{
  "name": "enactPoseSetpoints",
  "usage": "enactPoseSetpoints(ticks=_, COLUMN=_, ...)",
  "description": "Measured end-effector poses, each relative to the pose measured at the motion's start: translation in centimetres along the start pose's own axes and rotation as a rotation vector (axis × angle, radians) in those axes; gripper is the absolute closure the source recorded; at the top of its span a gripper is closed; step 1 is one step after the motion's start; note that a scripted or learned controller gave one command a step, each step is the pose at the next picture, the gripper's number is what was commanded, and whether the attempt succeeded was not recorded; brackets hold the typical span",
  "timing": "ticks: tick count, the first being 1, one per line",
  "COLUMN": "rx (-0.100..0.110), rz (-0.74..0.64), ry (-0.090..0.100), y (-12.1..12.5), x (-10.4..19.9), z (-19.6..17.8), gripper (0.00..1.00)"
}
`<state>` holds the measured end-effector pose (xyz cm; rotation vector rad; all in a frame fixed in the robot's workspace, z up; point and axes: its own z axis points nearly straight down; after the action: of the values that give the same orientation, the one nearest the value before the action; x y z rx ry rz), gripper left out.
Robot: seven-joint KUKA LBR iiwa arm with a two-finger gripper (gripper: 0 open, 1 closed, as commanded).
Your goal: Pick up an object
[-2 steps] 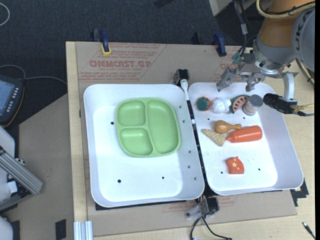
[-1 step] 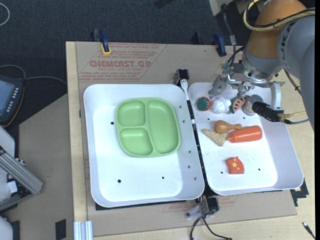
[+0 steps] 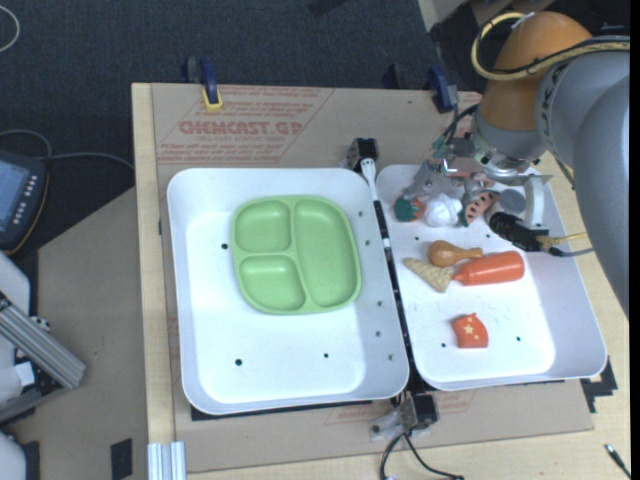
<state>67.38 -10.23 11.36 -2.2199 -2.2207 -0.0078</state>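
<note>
One white ball just below hand

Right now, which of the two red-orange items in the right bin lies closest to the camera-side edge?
The small red chunk, lying alone near the bin's front. The long orange-red carrot-like piece lies farther back, beside the brown drumstick.

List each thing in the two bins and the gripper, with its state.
green divided plate: flat in left bin, compartments bare
orange carrot-like toy: lying in right bin
small red toy: lying apart, near front
white round toy: under the gripper
gripper: low over right bin's far end
</note>
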Motion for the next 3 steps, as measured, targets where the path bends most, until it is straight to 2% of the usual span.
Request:
enactPoseSetpoints(ticks=1, rx=0.004, rz=-0.002, ry=-0.005, y=0.0, x=0.1, z=2.9, gripper=0.00)
enactPoseSetpoints(ticks=2, rx=0.001, rz=-0.002, ry=-0.005, y=0.1, x=0.1, z=1.7, gripper=1.00)
enactPoseSetpoints(ticks=3, rx=-0.004, rz=-0.001, ry=-0.005, y=-0.1, x=1.0, z=-3.1, gripper=1.00)
